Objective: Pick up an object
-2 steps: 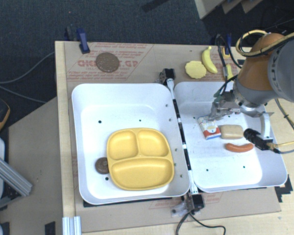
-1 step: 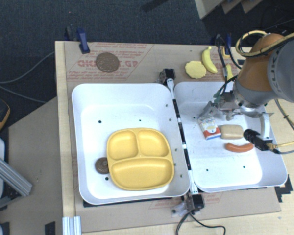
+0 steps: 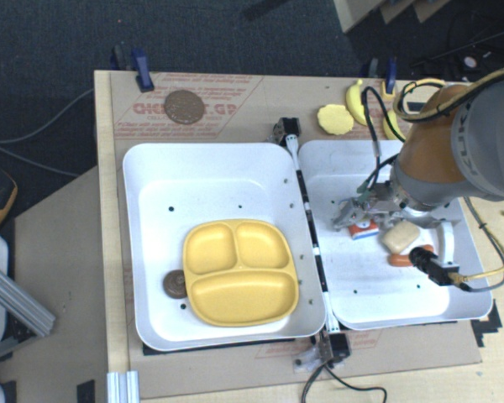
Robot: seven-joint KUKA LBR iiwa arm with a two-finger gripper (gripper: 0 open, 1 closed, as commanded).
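Hovering over right bin (image 3: 386, 305): gripper (image 3: 361, 214), finger state unclear; perhaps touching small objects (image 3: 385, 240).

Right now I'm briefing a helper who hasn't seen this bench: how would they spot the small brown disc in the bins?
Start at the left bin, which holds a big yellow divided plate. The brown disc lies on the bin floor against the plate's lower-left edge, partly tucked under it. A larger brown disc sits outside the bins on the cardboard above.
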